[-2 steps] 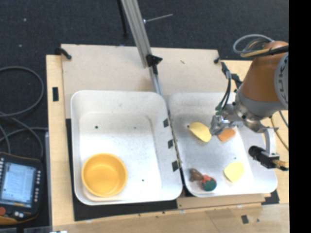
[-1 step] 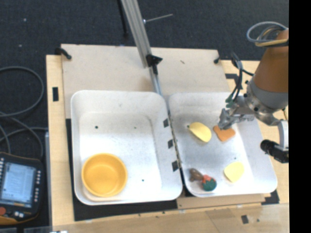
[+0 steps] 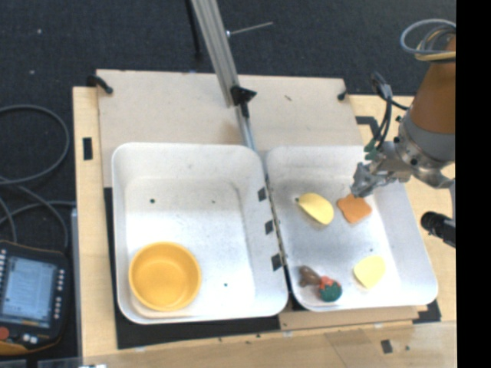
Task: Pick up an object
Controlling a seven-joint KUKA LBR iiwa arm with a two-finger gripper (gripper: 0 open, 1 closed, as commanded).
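The claw (image 3: pixel 362 188) hangs just above the orange piece (image 3: pixel 354 209); its opening can't be judged. Centre over it before descending.

A metal pole (image 3: pixel 217 41) slants over the bench (image 3: pixel 176 106). A handheld control pendant (image 3: pixel 29 286) and black cables (image 3: pixel 31 152) lie left.

Arm (image 3: pixel 426 125) grey with an orange band above the wrist; pale cable loops (image 3: pixel 426 38) on top; claw (image 3: pixel 362 184) grey metal.
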